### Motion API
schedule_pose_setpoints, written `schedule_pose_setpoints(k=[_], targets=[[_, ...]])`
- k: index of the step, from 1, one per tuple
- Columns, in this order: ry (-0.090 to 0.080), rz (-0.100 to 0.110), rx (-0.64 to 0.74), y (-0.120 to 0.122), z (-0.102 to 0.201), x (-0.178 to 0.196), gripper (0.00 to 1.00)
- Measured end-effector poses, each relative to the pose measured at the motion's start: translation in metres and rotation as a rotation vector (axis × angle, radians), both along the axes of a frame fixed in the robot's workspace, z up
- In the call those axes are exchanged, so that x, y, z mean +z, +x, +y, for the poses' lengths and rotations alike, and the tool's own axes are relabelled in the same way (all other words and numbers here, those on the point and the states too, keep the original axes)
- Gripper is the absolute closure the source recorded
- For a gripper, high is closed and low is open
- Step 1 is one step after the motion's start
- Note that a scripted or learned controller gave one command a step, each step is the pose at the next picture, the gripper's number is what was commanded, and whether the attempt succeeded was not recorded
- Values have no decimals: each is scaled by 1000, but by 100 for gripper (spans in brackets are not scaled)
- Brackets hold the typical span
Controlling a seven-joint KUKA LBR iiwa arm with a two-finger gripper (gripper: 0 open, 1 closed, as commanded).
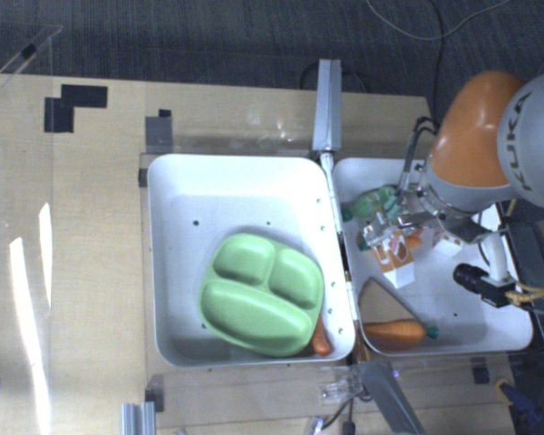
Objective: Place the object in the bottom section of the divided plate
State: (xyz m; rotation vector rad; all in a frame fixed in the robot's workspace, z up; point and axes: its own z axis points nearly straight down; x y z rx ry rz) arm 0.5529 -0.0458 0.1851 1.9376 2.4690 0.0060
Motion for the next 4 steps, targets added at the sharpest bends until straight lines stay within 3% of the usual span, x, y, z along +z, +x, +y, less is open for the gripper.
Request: schedule_pose_setpoints(k=[1, 2, 3, 4], targets=[[-1, -1, 320, -65, 79, 3, 100], [-1, -1, 320, -65, 79, 3, 0], [-1, 0, 300, -65, 152, 0, 0], [-1, 0, 299, -65, 151, 0, 0]])
